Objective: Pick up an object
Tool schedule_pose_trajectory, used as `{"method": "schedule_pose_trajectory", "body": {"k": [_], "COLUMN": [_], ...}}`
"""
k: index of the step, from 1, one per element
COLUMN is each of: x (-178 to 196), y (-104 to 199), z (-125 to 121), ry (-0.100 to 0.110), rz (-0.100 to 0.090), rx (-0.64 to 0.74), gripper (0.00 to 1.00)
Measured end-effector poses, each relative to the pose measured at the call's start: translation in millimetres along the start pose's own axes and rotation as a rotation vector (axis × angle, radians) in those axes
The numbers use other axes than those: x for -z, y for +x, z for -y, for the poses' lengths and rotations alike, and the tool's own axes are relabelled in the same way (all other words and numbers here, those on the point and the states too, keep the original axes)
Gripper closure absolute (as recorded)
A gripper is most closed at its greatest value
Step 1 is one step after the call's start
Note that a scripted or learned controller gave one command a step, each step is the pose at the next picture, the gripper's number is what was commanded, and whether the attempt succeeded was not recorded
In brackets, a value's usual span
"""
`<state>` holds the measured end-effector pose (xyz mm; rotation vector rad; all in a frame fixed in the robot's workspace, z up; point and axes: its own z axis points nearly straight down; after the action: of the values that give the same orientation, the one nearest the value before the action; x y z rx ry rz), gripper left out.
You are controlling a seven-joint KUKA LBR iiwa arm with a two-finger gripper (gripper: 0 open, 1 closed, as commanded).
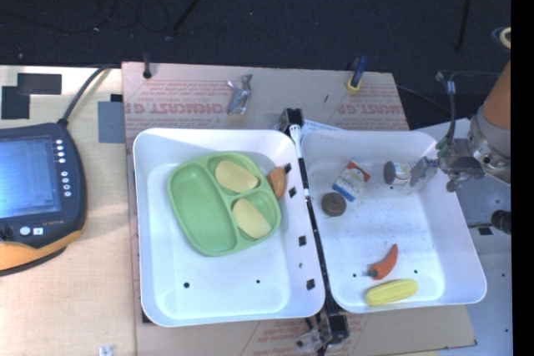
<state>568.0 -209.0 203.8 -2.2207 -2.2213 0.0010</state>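
Smooth green divided tray (pixel 200 217), curved orange chilli (pixel 385 261)

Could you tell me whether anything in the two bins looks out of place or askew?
One thing: a small orange piece in the left bin sits wedged between the green tray and the bin's wall, not in a compartment. Otherwise nothing stands out.

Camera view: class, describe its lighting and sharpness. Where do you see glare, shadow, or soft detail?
In the camera view, bright light washes out the white bins, hiding surface detail; the green tray and yellow corn stay vivid; the background above the bench is very dark; the gripper at the right bin's edge looks soft, its detail hard to read.
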Motion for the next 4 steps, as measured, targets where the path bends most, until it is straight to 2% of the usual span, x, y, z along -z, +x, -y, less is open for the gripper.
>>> {"method": "schedule_pose_trajectory", "body": {"k": [1,2,3,4], "x": [-98.3,-112.0,-115.3,-114.9], "y": [54.0,112.5,124.1,127.9], "z": [-34.4,-64.5,-38.5,-9.7], "ry": [-0.007,-0.011,0.001,-0.001], "rz": [0.001,0.001,0.0,0.0], "rx": [0.0,0.005,-0.003,-0.002], "gripper": [0.0,0.0,0.0,0.0]}}
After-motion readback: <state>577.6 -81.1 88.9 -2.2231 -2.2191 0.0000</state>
